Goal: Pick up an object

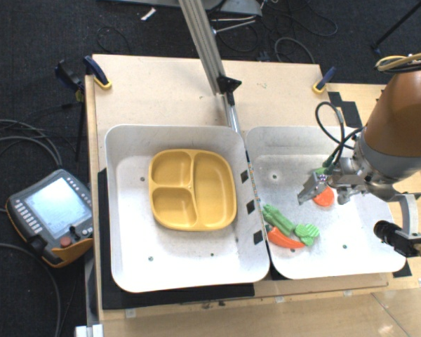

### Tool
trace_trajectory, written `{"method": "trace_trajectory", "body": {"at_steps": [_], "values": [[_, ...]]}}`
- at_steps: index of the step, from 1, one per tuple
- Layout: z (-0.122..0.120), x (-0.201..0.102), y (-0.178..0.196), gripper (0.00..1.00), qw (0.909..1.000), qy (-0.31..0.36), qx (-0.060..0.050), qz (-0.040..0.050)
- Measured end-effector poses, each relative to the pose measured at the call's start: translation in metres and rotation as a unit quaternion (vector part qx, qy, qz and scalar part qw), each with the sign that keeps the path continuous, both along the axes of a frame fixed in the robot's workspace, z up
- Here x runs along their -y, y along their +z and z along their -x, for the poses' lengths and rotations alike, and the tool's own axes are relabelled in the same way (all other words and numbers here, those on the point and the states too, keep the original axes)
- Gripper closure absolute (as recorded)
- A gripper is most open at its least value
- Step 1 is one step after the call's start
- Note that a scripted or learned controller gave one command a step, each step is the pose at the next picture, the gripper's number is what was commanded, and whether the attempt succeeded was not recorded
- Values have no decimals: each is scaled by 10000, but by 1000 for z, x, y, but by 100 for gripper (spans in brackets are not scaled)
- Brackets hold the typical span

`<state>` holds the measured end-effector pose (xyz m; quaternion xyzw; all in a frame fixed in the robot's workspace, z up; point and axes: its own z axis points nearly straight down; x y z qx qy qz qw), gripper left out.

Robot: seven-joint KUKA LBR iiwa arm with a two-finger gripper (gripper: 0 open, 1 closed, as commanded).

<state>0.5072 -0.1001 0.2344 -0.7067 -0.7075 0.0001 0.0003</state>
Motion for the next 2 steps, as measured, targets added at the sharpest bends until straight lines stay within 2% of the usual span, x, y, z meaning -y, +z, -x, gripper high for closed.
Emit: {"method": "trace_trajectory", "body": {"at_steps": [1,2], "values": [[0,0,0,0,10000,-4,3,1],[-4,7,-60,0,10000,-14,-28,-1]]}}
